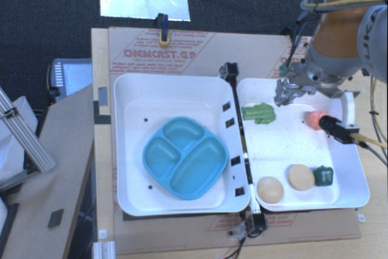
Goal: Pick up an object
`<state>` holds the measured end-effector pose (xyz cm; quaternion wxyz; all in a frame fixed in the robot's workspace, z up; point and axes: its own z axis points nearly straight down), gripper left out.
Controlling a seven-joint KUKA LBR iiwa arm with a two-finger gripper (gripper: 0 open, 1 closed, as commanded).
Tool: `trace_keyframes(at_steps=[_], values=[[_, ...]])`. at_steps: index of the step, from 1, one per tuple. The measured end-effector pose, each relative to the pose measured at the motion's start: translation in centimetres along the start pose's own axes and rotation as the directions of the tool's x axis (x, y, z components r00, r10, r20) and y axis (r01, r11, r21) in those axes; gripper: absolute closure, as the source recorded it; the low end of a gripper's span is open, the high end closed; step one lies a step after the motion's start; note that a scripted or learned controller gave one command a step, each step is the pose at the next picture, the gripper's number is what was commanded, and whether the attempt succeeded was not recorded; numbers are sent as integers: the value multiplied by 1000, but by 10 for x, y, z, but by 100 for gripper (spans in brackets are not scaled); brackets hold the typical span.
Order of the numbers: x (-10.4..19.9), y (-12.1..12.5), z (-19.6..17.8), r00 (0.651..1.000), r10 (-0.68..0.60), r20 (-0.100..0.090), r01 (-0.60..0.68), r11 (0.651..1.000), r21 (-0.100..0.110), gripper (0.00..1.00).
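Two shallow white bins sit side by side on the tabletop (182, 45): the left bin (130, 130) holds one blue divided plate (185, 156) with three compartments, and the right bin (357, 182) holds five small things. These are one green leafy piece (259, 113) near the bin's far left corner, one pink rounded item (313, 120) by the right wall, two tan round pieces (270, 189) (300, 176) along the near edge, and one dark green chunk (323, 176) touching the second tan piece on its right. The pink item is partly covered by a black part of the arm's tooling, so its shape is hard to make out, and the dark green chunk is too small to name more closely. The arm (345, 21) reaches in from the right, cut off by the frame's edge, its orange band above the grey wrist. The gripper (284, 94) points down over the far part of the right bin, just right of and above the green leafy piece. I cannot tell how the jaws stand, for they are small and blurred against the bin wall; nothing is seen between them.
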<state>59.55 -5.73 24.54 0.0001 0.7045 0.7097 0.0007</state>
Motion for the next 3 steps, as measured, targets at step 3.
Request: trace_keyframes(at_steps=[3], values=[[153, -51, 13, 1000, 0, 0, 0, 1000, 1, 100]])
